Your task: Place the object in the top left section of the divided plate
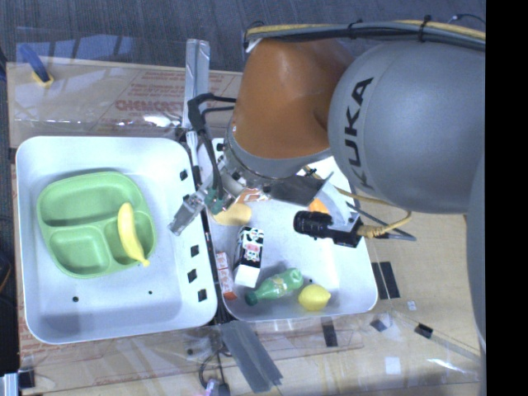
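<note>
Hand of the grey arm is seen low over the right bin's left edge; finger state cannot be told. Yellow object lies just beside it. Careful centring is needed before closing. Banana already occupies the green divided plate; carton, green bottle and lemon crowd nearby.

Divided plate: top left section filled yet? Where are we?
Not done: the green divided plate in the left bin has only a banana in its right section. The gripper sits over the right bin, beside a pale yellow item. Pick and placement remain.
</note>
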Action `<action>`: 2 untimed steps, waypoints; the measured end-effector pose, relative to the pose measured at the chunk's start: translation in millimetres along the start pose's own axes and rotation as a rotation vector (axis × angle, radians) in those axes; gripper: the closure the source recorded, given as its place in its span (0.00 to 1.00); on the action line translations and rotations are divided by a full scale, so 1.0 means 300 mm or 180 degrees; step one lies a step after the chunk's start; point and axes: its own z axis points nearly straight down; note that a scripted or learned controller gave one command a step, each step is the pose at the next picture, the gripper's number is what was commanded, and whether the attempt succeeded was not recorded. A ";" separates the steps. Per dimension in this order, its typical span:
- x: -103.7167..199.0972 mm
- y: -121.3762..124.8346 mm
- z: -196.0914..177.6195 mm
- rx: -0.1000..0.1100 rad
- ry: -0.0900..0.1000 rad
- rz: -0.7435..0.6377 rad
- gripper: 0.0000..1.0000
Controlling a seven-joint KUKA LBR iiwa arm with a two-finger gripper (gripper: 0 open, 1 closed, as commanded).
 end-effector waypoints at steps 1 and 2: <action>0.000 0.000 0.000 0.0000 0.0000 0.0000 0.00; 0.000 0.000 0.000 0.0000 0.0000 0.0000 0.00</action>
